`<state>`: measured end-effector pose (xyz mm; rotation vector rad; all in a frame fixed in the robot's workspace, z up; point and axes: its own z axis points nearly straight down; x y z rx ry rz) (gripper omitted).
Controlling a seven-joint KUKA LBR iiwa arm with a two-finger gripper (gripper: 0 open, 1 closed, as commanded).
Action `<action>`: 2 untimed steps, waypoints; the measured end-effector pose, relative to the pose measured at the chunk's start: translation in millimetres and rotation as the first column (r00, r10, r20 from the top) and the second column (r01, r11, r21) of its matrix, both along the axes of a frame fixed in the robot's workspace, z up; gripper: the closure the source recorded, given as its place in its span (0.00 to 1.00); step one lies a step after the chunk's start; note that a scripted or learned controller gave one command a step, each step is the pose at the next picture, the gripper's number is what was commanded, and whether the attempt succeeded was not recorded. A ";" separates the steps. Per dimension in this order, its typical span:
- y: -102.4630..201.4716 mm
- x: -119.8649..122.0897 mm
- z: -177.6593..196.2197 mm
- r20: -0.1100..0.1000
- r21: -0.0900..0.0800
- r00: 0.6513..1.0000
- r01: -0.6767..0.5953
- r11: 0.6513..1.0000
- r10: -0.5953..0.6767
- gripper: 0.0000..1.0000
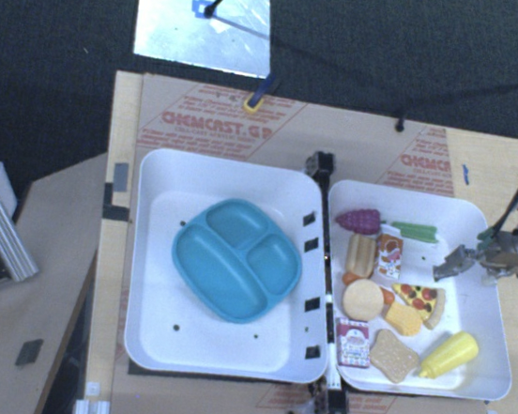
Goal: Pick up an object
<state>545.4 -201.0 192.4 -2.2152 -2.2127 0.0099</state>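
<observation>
Left bin (144, 328): glossy white plastic, shallow, rounded corners, carrying one matte blue three-compartment tray (236, 258), tilted. Right bin (492, 374) holds moulded toy food: purple corn (358, 220) at 11 o'clock, green stalk (414, 231) at 12, pizza slice (422, 299) at centre, bread slice (395, 356) and yellow mustard bottle (449, 355) at 5. Pincer (450, 263) sits at 3 o'clock above this bin; its opening cannot be judged, nothing visibly held. Desk (110, 258) is pale board on dark carpet (52, 51).

Left bin (152, 263) holds a blue divided plate (236, 259); right bin (484, 226) holds toy food, gripper (455, 263) over its right side, nothing visibly held.
</observation>
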 end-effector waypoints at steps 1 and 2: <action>0.5 3.3 7.6 0.014 -0.004 1.000 -0.004 1.000 0.004 0.00; 7.7 11.1 -42.6 0.011 -0.002 1.000 -0.006 1.000 0.006 0.00</action>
